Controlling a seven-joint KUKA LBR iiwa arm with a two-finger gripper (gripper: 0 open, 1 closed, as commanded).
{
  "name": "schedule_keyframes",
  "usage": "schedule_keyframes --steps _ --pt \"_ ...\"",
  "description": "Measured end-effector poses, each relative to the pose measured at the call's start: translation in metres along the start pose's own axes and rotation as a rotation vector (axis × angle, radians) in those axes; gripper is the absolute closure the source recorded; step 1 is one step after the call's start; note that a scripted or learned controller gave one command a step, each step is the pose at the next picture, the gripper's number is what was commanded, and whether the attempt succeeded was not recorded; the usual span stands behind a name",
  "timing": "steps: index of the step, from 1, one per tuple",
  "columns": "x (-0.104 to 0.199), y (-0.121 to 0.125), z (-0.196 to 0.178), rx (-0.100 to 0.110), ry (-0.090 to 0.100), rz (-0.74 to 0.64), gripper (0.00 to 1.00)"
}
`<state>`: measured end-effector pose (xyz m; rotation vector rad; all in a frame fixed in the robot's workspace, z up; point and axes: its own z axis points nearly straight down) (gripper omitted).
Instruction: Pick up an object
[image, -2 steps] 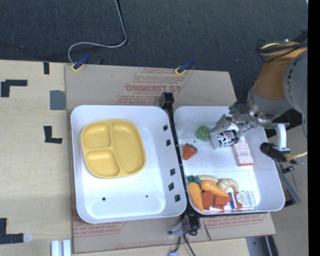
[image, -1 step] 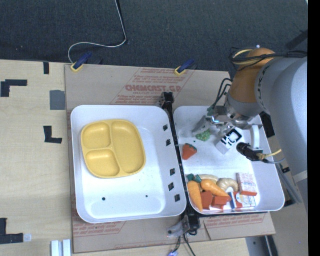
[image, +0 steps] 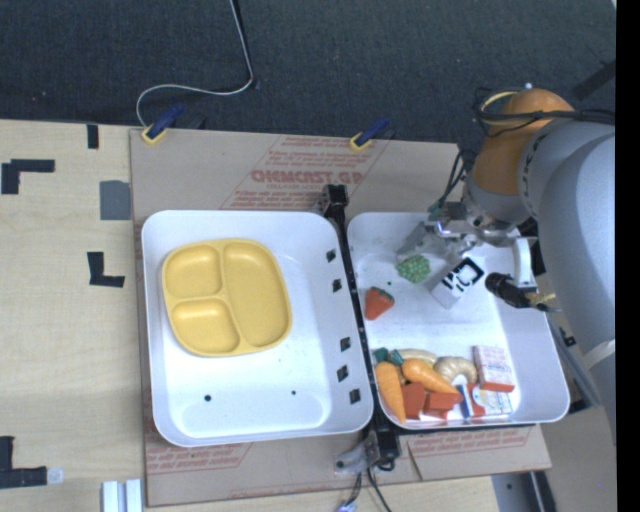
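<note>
My gripper (image: 432, 266) hangs low over the upper part of the right bin (image: 520, 345), its two fingers spread apart, so it is open. One grey finger (image: 414, 242) points left, and the other (image: 456, 281) carries a black-and-white tag. A small green broccoli piece (image: 412, 267) lies on the bin floor at the left end of the gap between them; neither finger grips it. A red strawberry (image: 377, 302) lies lower left of it, near the bin's left wall.
Along the right bin's front edge sit orange carrots (image: 408, 383), a pale roll (image: 455, 368) and a red-and-white carton (image: 493, 380). In the left bin (image: 250, 400) lies a yellow divided plate (image: 226, 296). The arm's orange band (image: 520, 140) is at the upper right.
</note>
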<state>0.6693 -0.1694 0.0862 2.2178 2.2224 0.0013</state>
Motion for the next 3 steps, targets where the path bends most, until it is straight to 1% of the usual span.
schedule_keyframes --steps 1,2,3 --pt "0.0 0.001 -0.01 -0.003 -0.003 -0.001 1.0" --pt "0.018 -0.064 -0.072 0.001 0.0 0.002 1.0" --pt "0.103 -0.092 -0.099 0.003 0.002 -0.002 1.0"
